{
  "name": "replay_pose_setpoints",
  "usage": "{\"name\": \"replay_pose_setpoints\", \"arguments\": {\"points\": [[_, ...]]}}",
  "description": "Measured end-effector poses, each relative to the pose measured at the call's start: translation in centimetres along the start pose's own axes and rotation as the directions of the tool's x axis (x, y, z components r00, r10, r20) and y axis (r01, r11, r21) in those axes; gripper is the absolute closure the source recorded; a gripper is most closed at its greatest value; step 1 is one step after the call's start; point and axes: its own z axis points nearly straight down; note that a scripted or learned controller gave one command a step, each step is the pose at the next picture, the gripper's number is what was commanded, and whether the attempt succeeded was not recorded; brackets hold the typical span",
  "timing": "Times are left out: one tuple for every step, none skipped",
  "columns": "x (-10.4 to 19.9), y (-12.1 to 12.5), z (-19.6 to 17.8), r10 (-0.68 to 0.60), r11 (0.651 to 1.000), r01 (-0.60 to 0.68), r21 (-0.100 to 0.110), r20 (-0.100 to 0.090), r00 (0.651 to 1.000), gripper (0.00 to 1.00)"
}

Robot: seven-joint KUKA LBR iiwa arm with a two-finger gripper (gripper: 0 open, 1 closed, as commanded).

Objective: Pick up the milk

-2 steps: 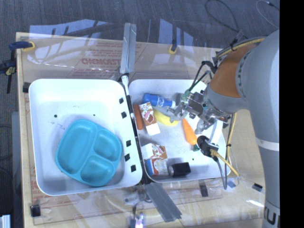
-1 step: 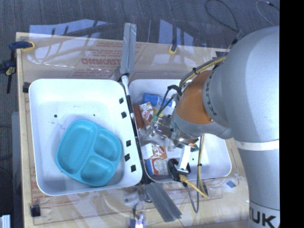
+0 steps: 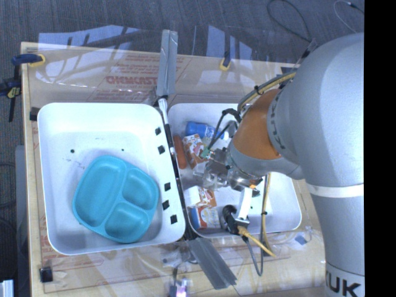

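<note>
The pincer (image 3: 213, 175) hangs low inside the right bin (image 3: 286, 214), close to that bin's left wall, with the orange-banded wrist and the grey arm (image 3: 322, 116) sloping up and away toward the bin's right side. Whether it is open or closed on anything I cannot tell, since the wrist body and a tangle of cables cover its tip.

The likeliest milk is a small carton (image 3: 205, 204) with white, red and blue print, lying flat near the bin's front-left corner. It sits just beside the pincer, on the side toward the bin's front edge, and its long axis seems to run roughly front to back along the left wall. So the coming move appears to turn on a short shift toward the front edge and a descent, with the jaws set across the carton's narrow width, not along its length.

Two more packages lie toward the bin's back-left corner: a red-and-white one (image 3: 193, 148) and a blue one (image 3: 199, 129). Either might instead be the milk; the print is too small to read. The arm hides much of the bin's middle and right side.

The left bin (image 3: 59, 132) holds a blue divided tray (image 3: 116, 197) and has no part in this reach
</note>
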Motion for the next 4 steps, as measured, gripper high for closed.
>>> {"name": "replay_pose_setpoints", "arguments": {"points": [[3.4, -0.1, -8.3, -0.050, 0.999, 0.050, 0.007, -0.011, 0.999, 1.00], [3.4, -0.1, -8.3, -0.050, 0.999, 0.050, 0.007, -0.011, 0.999, 0.00], [1.1, 5.1, 1.8, -0.022, 1.000, 0.022, 0.007, -0.010, 1.000, 0.00], [1.1, 4.9, 1.1, -0.029, 0.999, 0.029, 0.018, -0.009, 1.000, 1.00]]}}
